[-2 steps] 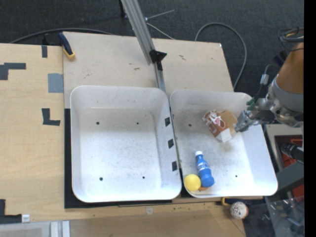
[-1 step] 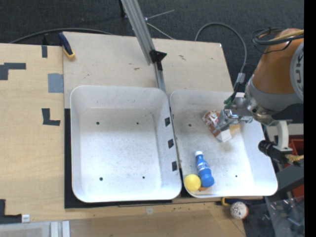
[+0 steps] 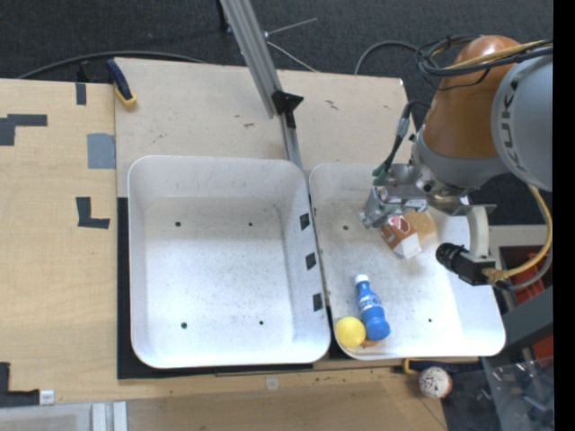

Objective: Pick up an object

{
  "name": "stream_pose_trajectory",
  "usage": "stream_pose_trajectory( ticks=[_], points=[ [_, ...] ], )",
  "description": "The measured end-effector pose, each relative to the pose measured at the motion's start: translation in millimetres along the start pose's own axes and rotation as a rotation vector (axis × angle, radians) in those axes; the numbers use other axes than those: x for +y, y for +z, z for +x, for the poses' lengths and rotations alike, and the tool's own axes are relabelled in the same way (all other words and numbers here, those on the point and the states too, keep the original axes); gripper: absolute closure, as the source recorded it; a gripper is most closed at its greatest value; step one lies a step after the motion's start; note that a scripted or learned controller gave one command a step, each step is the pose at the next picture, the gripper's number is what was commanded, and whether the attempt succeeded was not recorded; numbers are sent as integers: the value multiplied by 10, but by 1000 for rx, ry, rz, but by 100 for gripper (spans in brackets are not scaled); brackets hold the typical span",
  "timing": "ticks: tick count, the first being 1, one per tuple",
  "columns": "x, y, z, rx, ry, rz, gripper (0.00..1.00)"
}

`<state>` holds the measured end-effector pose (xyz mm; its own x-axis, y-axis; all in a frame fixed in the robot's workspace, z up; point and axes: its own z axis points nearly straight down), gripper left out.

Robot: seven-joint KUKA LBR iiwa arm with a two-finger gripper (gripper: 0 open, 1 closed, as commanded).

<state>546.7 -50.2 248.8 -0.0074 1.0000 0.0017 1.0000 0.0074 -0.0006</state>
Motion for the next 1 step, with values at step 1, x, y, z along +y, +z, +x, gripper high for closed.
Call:
stream_pose_trajectory(
  ticks=[1],
  points=[
    [158,-48,497,0,0,0,100]
  ],
)
